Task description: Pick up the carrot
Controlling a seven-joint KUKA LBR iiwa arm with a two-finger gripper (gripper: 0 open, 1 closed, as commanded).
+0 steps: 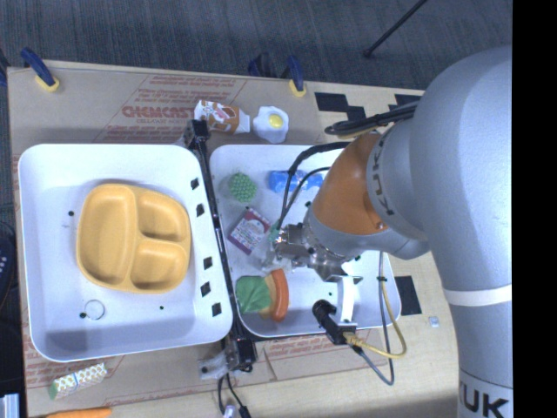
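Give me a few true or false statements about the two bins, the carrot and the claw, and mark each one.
1. The carrot lies in the right bin. True.
2. The yellow divided tray sits in the right bin. False: it is in the left bin.
3. The carrot touches a green leafy item. True.
4. The claw holds the carrot in the air. False: the carrot rests on the bin floor.

bins [35, 233]: smooth white plastic | tray [135, 235]: glossy yellow plastic | carrot [280, 294]: shiny orange plastic | arm [461, 172]: smooth grey, slight sheen | bench [157, 90]: matt cardboard
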